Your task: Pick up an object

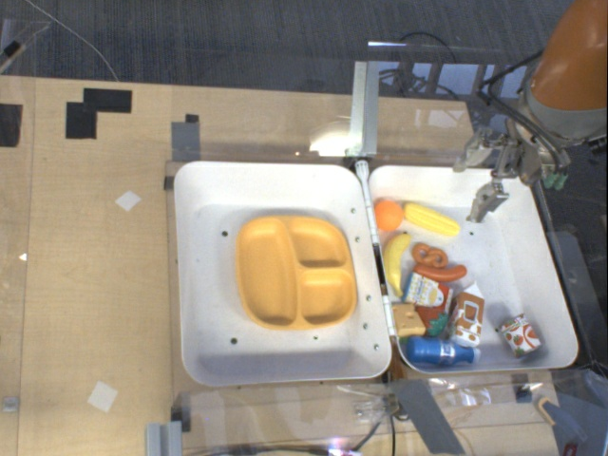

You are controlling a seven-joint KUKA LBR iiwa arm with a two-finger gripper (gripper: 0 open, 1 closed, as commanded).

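Several small objects crowd the left and lower part of the right bin [532,245]: an orange ball [388,215] at the upper left by the divider, a yellow corn cob [432,220] lying just beside it to the right, a banana [396,260] below them running down along the left wall. Next to the banana is a red-and-orange packet [429,283] with a pretzel-like shape [429,255] on top. Below that, a tan block [408,319], something small and green [438,327], and a blue bottle [440,352] lying on its side at the bin's near edge. A small brown-and-white carton [466,316] stands right of the packet. A small red-and-white cup-like item [520,335] sits apart in the lower right corner.

Gripper [486,202] hangs over the upper right part of that bin, above bare white floor, right of the corn cob and apart from it. Nothing is between its fingers. One finger shows pointing down; whether the jaws are spread or together, cannot tell from this angle. Arm [568,60] comes in from the upper right, orange band visible, cables around the wrist.

Left bin [204,274] holds a yellow divided tray [294,269], three compartments, sitting about centre. Both bins rest on a light wooden bench [85,283] with black tape marks at the upper left.
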